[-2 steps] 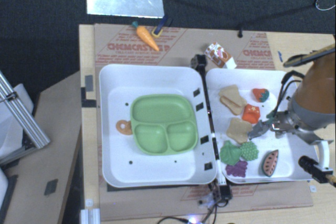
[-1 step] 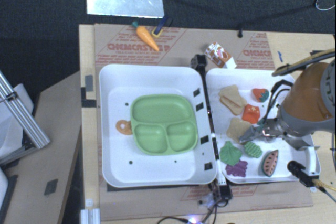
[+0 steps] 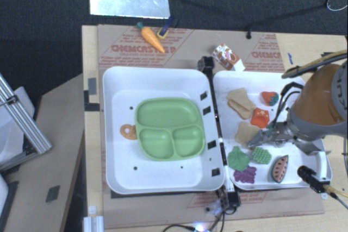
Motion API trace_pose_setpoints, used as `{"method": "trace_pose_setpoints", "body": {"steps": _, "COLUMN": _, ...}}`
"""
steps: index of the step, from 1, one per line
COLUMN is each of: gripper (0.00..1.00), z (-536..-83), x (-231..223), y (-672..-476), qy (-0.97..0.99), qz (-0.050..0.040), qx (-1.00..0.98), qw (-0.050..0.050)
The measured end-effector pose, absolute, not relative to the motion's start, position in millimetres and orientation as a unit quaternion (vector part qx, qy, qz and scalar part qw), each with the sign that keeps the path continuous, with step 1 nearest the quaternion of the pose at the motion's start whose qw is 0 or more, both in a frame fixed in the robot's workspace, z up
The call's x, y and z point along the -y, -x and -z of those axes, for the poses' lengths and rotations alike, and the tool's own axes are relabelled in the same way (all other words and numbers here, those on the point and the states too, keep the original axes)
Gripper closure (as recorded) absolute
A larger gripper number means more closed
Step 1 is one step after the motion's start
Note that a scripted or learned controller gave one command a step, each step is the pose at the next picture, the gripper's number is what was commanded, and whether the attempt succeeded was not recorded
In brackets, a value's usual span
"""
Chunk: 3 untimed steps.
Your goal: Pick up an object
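Observation:
The right bin [image 3: 321,163] holds several toy foods: a tan bread slice [image 3: 241,101], a strawberry [image 3: 269,98], a red pepper piece [image 3: 260,117], a tan chunk [image 3: 244,132], a green leaf [image 3: 237,158], a knobbly green piece [image 3: 261,155], purple grapes [image 3: 245,174] and a watermelon slice [image 3: 279,168]. My gripper [image 3: 265,138] reaches in from the right and hangs low over the middle of this bin. It sits just above the knobbly green piece and beside the tan chunk. I see nothing held in it.
The left bin [image 3: 117,117] carries a green divided plate [image 3: 167,127] and a small orange ring [image 3: 128,131]. Behind the bins lie a toy carrot [image 3: 152,39] and a small printed box [image 3: 227,57]. The arm's orange band [image 3: 321,95] overhangs the right bin's right side.

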<state>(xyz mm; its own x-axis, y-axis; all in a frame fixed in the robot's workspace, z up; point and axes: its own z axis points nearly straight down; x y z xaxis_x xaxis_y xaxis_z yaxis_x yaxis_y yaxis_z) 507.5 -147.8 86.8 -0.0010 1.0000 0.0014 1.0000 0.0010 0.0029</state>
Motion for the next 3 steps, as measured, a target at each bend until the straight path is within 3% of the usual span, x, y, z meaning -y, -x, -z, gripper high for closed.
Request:
{"method": "trace_pose_setpoints", "body": {"steps": 1, "gripper": 1.0, "z": -98.2, "x": 146.8, "y": -509.4, "qy": -0.706, "qz": -0.0036, "qx": -0.708, "qw": 0.002}}
{"method": "trace_pose_setpoints", "body": {"steps": 3, "gripper": 1.0, "z": -223.1, "x": 145.5, "y": -504.2, "qy": -0.705, "qz": -0.002, "qx": -0.709, "qw": 0.003}}
